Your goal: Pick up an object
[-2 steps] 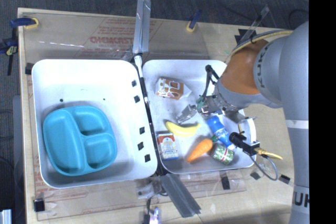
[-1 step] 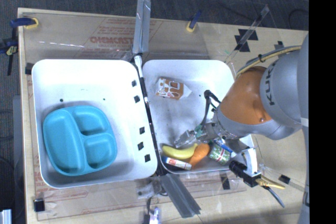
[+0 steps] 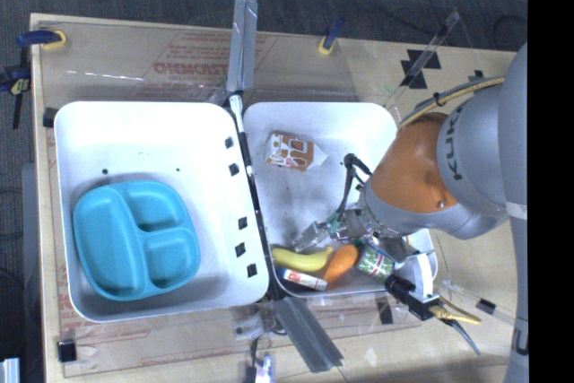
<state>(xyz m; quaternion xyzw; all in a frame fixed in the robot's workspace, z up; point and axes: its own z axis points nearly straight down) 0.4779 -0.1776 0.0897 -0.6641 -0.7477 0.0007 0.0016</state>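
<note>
My gripper (image 3: pixel 334 233) is low in the right bin (image 3: pixel 305 117), at the near end, just above a pile of small objects. The pile holds a yellow banana (image 3: pixel 300 258), an orange carrot-like piece (image 3: pixel 341 263), a green can (image 3: pixel 373 262) and a red-and-white tube (image 3: pixel 303 281). A brown-and-white carton (image 3: pixel 289 152) lies apart at the far end of the same bin. The wrist and orange band hide the fingers.
The left bin (image 3: pixel 134 117) holds a blue divided plate (image 3: pixel 134 238) at its near left. A metal divider bar (image 3: pixel 240 49) runs between the bins. The arm's grey body (image 3: pixel 484 157) covers the right bin's right side.
</note>
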